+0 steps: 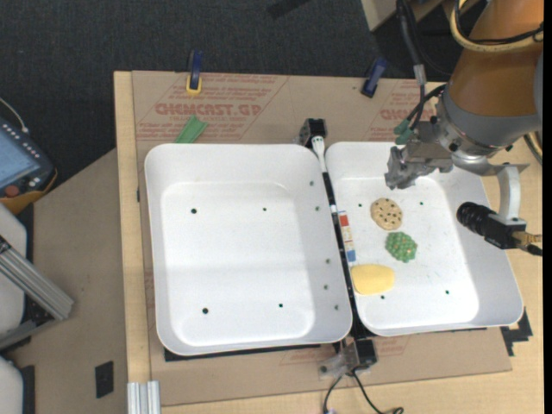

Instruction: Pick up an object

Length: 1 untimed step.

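Overhead, the brown cardboard-covered table (pixel 259 102) carries two shallow white plastic bins side by side. The left white bin (pixel 241 240) lies well to the left of the claw and shows bare floor with a few small dark holes. The right white bin (pixel 483 291) lies directly beneath the claw. The grey arm with its orange band (pixel 500 50) enters from the upper right, and its claw (pixel 403 176) hangs over the far part of the right bin, above the bin floor. Whether the claw is parted or closed cannot be told from this angle; nothing is visible between its tips.

Three small objects lie in the right bin, all nearer the camera than the claw and in a rough line. The pale yellow rounded lump (pixel 373 279) lies farthest from the claw, close to the bin's left wall. The green bumpy round piece (pixel 401 247) lies between the other two, just beside the yellow lump. The tan round cookie with dark chips (pixel 387 214) lies nearest, just below the claw and apart from it.

A black cylindrical fitting (pixel 485 222) sits to the claw's right, over the bin's right edge.
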{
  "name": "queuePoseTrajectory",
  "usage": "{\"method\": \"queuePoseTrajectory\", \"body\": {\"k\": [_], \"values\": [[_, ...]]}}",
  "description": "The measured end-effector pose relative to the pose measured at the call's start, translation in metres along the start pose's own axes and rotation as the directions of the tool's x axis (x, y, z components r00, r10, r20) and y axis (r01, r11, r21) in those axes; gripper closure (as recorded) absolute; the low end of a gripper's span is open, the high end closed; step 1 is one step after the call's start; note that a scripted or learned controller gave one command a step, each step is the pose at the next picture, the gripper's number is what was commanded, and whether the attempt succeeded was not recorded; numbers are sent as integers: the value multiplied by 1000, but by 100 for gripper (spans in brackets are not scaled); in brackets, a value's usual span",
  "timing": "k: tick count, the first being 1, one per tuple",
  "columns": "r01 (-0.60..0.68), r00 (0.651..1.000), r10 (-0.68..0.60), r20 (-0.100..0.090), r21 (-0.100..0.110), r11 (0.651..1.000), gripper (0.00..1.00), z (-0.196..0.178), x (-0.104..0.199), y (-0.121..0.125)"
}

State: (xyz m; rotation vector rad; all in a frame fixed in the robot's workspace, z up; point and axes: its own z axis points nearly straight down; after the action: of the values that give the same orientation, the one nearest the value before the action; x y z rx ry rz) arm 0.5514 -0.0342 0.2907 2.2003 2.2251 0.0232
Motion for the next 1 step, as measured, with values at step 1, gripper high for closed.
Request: {"method": "queuePoseTrajectory", "body": {"k": [1], "values": [[-5, 1000, 5, -1, 23, 1000, 100, -1, 56, -48]]}}
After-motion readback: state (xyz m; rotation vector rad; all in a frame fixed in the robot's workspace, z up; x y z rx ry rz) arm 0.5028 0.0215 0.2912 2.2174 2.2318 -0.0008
